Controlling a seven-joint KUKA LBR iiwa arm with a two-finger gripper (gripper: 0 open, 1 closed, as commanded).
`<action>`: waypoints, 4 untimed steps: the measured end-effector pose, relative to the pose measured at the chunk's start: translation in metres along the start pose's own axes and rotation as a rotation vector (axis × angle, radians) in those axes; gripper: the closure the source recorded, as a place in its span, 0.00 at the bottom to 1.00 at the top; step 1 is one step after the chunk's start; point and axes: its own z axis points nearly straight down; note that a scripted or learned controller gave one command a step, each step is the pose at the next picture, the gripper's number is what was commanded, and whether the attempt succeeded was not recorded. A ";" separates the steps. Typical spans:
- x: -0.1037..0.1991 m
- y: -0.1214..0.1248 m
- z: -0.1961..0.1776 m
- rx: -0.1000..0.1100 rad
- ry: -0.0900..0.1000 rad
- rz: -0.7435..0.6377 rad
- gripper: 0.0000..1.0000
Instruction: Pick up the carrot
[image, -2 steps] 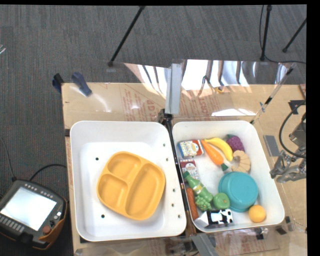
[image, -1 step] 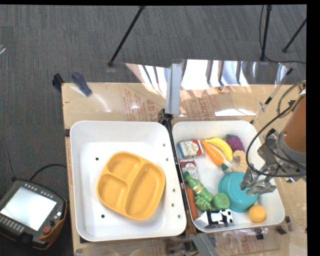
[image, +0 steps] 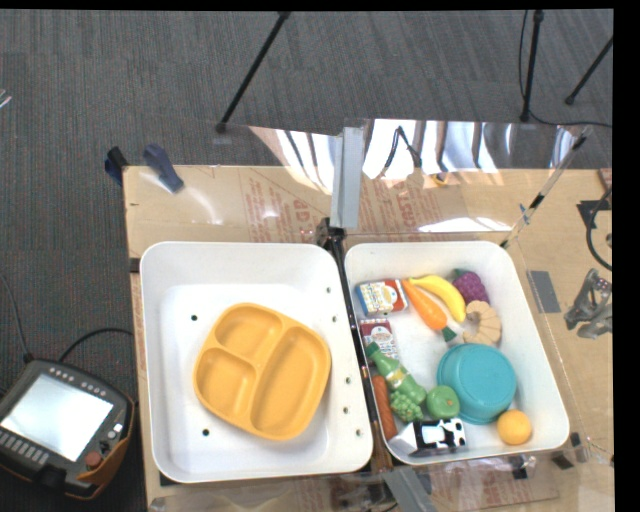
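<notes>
Claw state: you cannot tell from this view. Carrot (image: 428, 308): you'll find it lying slantwise in the right bin (image: 530, 300), touching the banana (image: 440, 293), just beside the small carton (image: 381, 297), with the teal bowl (image: 477, 382) near. Yellow divided plate (image: 262, 370) sits in the left bin (image: 170, 290), well apart.

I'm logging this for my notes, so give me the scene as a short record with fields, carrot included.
carrot: orange, right bin, lying slantwise beside the banana
left bin: holds a yellow divided plate
right bin: crowded with toy food
near carrot: teal bowl, purple grapes, small carton
front corner: orange fruit
</notes>
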 end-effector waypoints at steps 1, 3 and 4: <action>0.011 0.009 0.077 -0.017 0.006 -0.061 1.00; -0.010 0.012 0.005 0.001 0.000 -0.041 1.00; 0.003 0.000 0.086 -0.016 0.001 -0.504 1.00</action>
